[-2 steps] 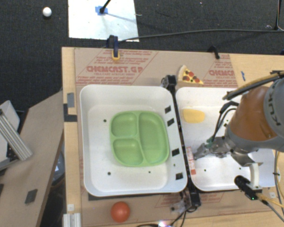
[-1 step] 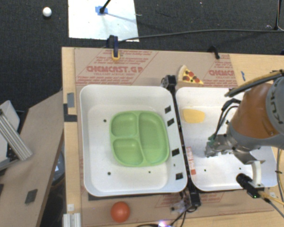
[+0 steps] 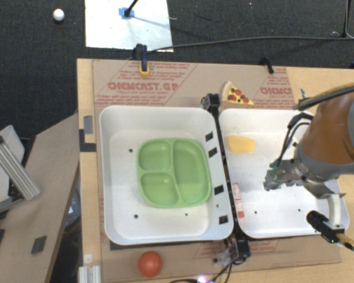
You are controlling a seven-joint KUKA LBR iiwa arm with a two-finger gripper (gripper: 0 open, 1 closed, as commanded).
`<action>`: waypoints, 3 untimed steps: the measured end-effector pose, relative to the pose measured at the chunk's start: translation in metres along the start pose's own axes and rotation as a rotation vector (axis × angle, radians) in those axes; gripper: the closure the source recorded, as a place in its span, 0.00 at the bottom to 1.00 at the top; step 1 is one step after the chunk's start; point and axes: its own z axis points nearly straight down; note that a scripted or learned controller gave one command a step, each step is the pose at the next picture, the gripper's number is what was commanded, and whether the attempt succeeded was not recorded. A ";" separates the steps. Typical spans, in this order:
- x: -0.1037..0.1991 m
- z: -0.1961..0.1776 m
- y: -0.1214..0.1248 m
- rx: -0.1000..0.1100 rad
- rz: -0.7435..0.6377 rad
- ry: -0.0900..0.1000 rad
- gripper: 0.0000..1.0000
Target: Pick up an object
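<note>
A flat yellow piece [image 3: 242, 144] lies in the right bin [image 3: 251, 214], near its far left corner. My gripper [image 3: 274, 178] hangs over the middle of that bin, below and to the right of the yellow piece and apart from it. The arm's grey wrist and orange band cover the bin's right side. A green divided plate [image 3: 173, 172] sits in the middle of the left bin [image 3: 121, 158]. Nothing shows between the gripper's fingers.
A toy pizza slice [image 3: 236, 95] lies on the bench just behind the right bin. A red-orange ball [image 3: 150, 263] rests on the bench in front of the left bin. Black clips line the divider between the bins. A cable arcs across the bench's back.
</note>
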 end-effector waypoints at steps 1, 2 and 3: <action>0.000 -0.052 0.013 -0.002 -0.001 -0.001 1.00; -0.001 -0.106 0.015 -0.002 -0.001 0.000 1.00; 0.048 -0.094 0.009 0.004 -0.005 0.002 1.00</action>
